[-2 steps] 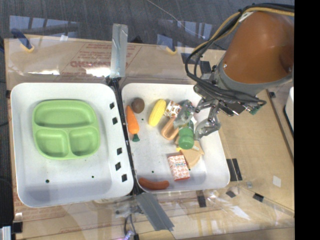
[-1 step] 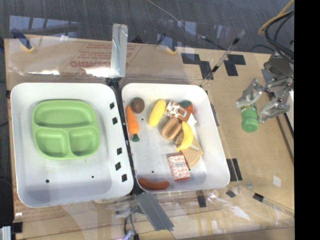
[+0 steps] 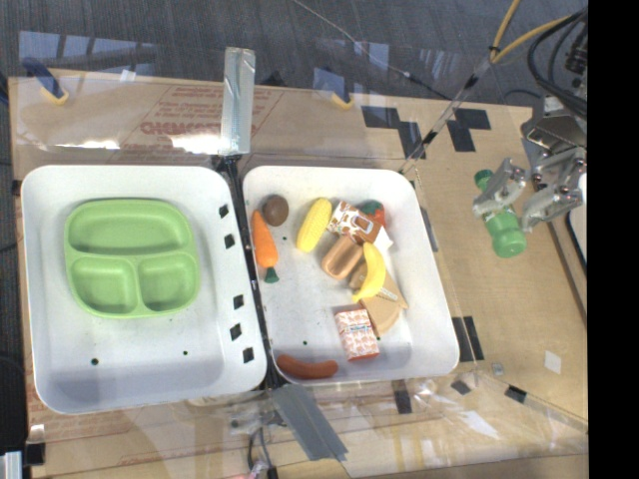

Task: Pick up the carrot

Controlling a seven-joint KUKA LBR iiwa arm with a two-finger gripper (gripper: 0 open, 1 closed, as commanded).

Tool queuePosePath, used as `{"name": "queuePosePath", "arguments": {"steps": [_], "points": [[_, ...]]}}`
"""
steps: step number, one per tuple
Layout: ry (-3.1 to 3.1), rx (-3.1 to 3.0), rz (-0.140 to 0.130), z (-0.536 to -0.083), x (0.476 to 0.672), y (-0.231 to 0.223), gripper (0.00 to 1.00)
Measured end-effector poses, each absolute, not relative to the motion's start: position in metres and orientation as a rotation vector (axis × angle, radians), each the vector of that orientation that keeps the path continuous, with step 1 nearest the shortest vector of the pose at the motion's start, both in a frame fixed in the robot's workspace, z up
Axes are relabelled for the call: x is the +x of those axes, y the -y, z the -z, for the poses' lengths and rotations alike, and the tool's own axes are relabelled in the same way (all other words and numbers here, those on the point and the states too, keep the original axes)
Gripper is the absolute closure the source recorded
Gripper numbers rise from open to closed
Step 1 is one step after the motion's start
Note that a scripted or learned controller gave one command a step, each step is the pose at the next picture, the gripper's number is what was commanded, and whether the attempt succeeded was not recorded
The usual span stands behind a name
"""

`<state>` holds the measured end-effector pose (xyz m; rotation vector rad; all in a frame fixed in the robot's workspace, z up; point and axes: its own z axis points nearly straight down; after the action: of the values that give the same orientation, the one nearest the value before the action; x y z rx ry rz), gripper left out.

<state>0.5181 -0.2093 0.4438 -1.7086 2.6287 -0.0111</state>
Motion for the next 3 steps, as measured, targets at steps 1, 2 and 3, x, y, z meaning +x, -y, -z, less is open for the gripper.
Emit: {"name": "queuePosePath", "arguments": {"steps": [1, 2, 3], "points": [[-2.096, -2.337, 0.005, -0.439, 0.491, 0.21, 1.0], [-1.477, -2.771, 0.004, -0.431, 0.484, 0.199, 1.0], [-0.626, -3.076, 0.003, -0.357, 0.495, 0.19, 1.0]]}}
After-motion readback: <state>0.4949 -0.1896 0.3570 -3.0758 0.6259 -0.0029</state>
